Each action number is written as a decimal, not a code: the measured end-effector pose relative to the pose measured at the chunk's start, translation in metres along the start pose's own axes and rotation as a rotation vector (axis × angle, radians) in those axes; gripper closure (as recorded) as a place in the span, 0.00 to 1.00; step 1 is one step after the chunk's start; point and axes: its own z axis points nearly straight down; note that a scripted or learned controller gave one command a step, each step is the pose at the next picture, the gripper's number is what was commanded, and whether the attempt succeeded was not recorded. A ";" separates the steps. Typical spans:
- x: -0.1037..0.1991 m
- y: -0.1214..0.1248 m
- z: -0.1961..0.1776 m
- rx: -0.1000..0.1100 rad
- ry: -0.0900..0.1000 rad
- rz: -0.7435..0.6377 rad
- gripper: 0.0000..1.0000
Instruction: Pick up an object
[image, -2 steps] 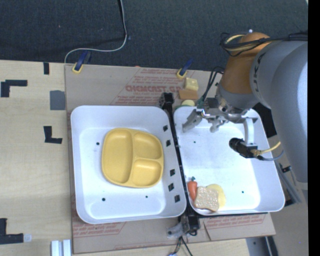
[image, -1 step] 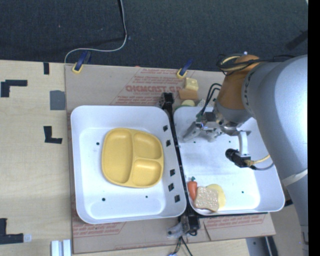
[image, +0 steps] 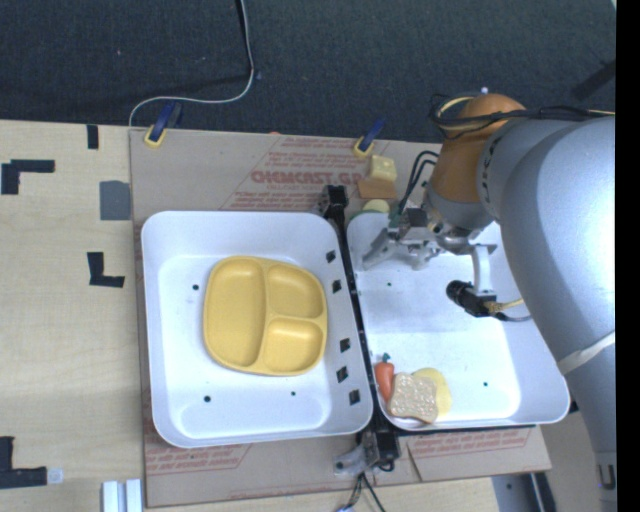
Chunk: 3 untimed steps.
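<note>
My gripper (image: 392, 244) hangs low over the far left corner of the right bin (image: 500, 350), below the orange band of the wrist (image: 462, 165). Nothing shows in its grasp. At the near left corner of that bin lie a small orange carrot (image: 384, 377), a slice of bread (image: 413, 397) and a pale yellow piece (image: 438, 384) tucked partly under the bread. These three sit well apart from the gripper, toward the front edge.
The left bin (image: 170, 300) holds a yellow divided plate (image: 265, 315). A tan block (image: 378, 180) and a small pale round object (image: 375, 207) rest just beyond the bins' far edge. Black clips (image: 345, 345) line the divider between the bins. The arm's grey body (image: 560, 220) covers the right side.
</note>
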 end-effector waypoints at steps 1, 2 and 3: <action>0.006 0.009 0.000 0.002 -0.001 0.001 0.00; 0.009 -0.013 -0.001 0.002 -0.001 0.003 0.00; 0.008 0.008 0.000 0.007 -0.003 0.000 0.00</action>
